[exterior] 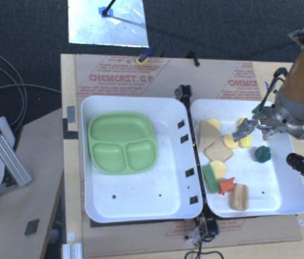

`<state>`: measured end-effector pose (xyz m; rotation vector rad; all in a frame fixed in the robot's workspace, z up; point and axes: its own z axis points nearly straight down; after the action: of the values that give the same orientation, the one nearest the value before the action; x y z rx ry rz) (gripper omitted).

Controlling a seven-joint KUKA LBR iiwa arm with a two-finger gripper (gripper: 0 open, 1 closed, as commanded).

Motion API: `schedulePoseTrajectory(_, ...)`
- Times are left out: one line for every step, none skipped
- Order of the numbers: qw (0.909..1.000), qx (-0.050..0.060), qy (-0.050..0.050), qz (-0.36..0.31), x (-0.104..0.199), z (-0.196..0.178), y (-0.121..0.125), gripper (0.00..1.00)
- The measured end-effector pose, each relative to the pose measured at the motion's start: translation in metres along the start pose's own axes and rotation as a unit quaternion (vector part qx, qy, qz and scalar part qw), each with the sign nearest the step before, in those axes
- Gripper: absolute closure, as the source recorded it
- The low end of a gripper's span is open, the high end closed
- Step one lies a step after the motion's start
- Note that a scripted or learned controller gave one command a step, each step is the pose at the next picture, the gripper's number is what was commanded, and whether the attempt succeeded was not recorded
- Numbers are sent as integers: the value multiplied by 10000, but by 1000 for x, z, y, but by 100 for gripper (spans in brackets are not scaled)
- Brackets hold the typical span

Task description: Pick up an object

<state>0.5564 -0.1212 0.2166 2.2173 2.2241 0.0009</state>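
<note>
Now my gripper (243, 131) hovers right of centre, above a yellow piece (230, 142) in the right bin (295, 198); grip state unclear. Next: descend squarely.

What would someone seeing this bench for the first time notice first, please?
The big green divided plate lying alone in the left bin stands out most. Next comes the cluster of small toy foods crowding the right bin, with the grey and orange arm reaching in from the right, its gripper low over the yellow pieces.
</note>
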Motion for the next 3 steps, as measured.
schedulePoseTrajectory(10000, 34, 10, -17, 11, 110, 19, 0)
schedulePoseTrajectory(10000, -38, -19, -5, -44, 126, 94, 0)
schedulePoseTrajectory(10000, 14, 7, -18, 2, 132, 52, 0)
